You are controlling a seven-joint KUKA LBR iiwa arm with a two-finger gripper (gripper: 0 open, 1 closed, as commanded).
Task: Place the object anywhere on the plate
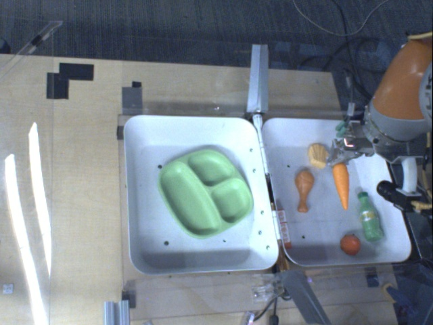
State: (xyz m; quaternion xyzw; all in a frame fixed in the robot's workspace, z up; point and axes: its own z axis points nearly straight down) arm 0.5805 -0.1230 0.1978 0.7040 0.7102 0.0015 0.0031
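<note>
The gripper [340, 149] is seen at the upper part of the right bin [399, 252], reached in from the right side under the orange band of the arm [404, 80]. Whether its fingers are open or shut cannot be told; the tip is small and blurred here, and nothing is clearly seen between the fingers, so no hold is claimed.

Just below the tip the carrot [341, 185] is lying, w/ its thick top end touching or almost touching the gripper and its point directed toward the near wall of the bin. Its long axis is thus running approx. from far to near, a little tilted. Just left of the tip the yellow piece [318, 155] is found, also very close. It cannot be decided which of these 2 is aimed at; the carrot is judged more probable, because the tip is right over its top end.

Further left the drumstick [304, 188] is lying, and to the near-right the bottle [369, 217] and the tomato [350, 244].

The plate [205, 192], green w/ 3 compartments, is placed in the left bin [145, 249], well apart from the gripper. The move is judged to go leftward, over the divider btw. the bins.
</note>
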